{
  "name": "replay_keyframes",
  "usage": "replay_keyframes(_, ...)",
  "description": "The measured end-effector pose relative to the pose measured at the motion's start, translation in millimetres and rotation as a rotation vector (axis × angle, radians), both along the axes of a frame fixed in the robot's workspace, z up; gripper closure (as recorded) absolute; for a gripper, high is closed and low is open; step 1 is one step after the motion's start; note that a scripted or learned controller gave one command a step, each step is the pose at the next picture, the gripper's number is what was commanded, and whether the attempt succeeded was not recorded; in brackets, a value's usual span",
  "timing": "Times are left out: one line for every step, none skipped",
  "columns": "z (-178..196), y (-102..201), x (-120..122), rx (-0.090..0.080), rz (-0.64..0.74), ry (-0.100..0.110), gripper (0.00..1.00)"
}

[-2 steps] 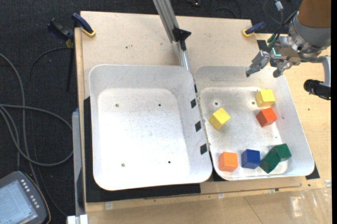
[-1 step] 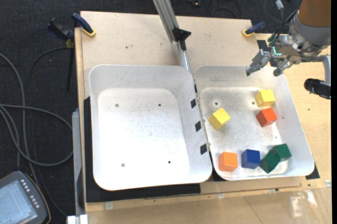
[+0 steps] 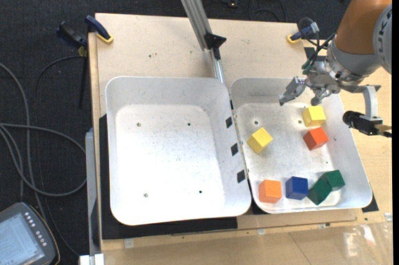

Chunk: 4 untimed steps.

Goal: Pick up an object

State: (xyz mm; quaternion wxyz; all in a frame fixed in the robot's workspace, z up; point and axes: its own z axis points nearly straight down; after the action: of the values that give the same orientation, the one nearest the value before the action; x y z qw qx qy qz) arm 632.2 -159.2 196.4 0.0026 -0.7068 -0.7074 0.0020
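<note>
My gripper hangs open over the upper part of the right bin, with nothing between its fingers. Just below and to its right lies a yellow block, and a red block sits beneath that. A second yellow block rests near the bin's left side. Along the bin's front edge stand an orange block, a blue block and two green blocks close together.
The left bin lies beside the right one, their walls meeting at the middle. A slanted metal pole runs down to the bins' back edge. Clamps grip the board's rear corners.
</note>
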Motion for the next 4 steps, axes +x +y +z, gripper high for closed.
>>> replay_keyframes(-43,2,0,-0.001,0.0,-0.002,0.0)
replay_keyframes(-97,3,-1,-0.001,0.0,-0.002,0.0)
replay_keyframes(-83,2,1,-0.002,-0.001,-0.01,1.0)
replay_keyframes(-39,5,-1,-0.002,0.001,-0.012,1.0)
